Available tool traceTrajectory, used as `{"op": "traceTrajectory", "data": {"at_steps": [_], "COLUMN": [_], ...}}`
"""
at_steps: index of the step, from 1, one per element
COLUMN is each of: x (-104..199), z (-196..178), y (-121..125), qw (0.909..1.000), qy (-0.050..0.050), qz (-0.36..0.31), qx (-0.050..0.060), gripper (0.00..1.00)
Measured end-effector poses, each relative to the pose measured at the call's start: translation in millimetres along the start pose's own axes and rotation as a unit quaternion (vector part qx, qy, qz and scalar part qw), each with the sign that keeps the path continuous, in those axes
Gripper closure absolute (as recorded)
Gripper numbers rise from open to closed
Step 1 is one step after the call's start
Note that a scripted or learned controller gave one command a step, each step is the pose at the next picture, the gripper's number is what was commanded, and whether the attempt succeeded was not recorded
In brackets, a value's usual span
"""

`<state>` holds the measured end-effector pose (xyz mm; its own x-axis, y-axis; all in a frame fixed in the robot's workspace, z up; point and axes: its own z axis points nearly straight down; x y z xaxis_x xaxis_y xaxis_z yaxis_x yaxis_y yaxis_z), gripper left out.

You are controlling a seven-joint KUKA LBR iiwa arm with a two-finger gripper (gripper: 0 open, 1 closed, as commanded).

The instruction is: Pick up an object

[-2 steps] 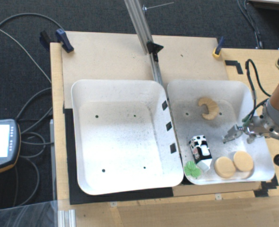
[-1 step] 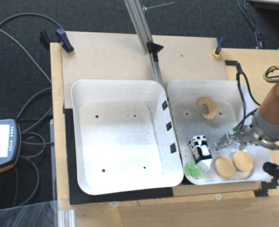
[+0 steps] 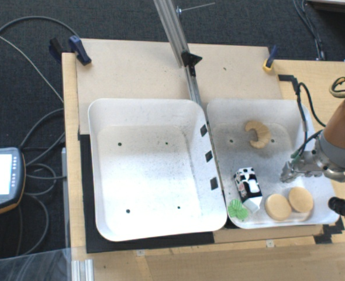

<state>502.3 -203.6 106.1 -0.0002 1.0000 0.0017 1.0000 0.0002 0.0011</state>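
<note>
I see the arm (image 3: 339, 136) reaching over the right bin (image 3: 219, 119) — gripper (image 3: 293, 170) near its right wall, jaw state indiscernible. Far of it lies a tan crescent (image 3: 258, 134); near it, two tan discs (image 3: 289, 204), then a black-and-white box (image 3: 248, 186) — apart from the gripper.

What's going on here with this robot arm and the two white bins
A grey robot arm reaches in from the right, its pincer low over the right bin, just above two round tan discs. Nothing is visibly held. That bin also holds a curved tan piece, a black-and-white item and a small green one.
</note>
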Motion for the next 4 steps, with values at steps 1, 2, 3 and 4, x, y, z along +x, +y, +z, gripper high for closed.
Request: {"op": "traceTrajectory", "data": {"at_steps": [1, 2, 3, 4], "x": [0.0, 0.6, 6.5, 50.7], "z": [-43.7, -90.6, -150.8, -143.4], "y": [-2.2, -8.0, 0.1, 9.4], "qw": [1.0, 1.0, 1.0, 1.0], "qy": [-0.002, -0.002, -0.002, 0.0], "qz": [0.0, -0.001, -0.001, -0.003], "qx": [-0.002, -0.003, -0.004, 0.001], "gripper": [1.0, 1.0, 1.0, 1.0]}}
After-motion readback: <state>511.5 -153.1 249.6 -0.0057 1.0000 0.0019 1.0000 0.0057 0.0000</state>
